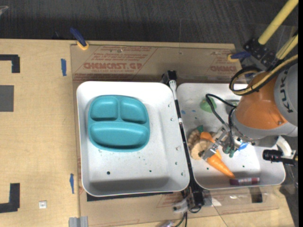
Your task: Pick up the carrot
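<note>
The tapered orange carrot (221,164) is lying on the floor of the right shallow white bin (272,176), near its front wall, so the pick is looking not yet done. The grey arm's two-finger gripper (218,144) is hanging just above the carrot's thick end (whether the jaws are spread or closed cannot be told here), with lifting left to do. Beside it a tan lumpy item (195,144) and a green piece (207,105) are sitting, while the left white bin (128,183) is holding a teal divided plastic plate (119,122).

Dark ribbed floor (142,8) beyond pale wooden bench (33,141)
</note>
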Motion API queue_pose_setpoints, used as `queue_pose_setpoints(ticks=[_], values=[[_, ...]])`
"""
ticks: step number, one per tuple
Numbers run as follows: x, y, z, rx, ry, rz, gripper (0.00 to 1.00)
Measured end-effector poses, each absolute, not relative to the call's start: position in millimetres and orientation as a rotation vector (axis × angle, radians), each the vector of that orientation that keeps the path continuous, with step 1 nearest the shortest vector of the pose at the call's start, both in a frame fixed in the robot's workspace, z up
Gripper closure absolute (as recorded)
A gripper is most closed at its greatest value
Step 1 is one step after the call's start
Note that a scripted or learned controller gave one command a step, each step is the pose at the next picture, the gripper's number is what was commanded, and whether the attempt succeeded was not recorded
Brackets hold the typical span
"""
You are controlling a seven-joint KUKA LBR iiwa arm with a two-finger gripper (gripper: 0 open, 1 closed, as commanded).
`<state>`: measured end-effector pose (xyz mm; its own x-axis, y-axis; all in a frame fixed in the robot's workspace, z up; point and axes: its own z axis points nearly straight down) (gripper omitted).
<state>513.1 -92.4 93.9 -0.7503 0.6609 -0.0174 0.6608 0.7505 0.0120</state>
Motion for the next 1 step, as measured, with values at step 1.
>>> queue_pose_setpoints(ticks=[1], values=[[490.6,-95.5,93.8,1.067,2.916,0.01,1.0]])
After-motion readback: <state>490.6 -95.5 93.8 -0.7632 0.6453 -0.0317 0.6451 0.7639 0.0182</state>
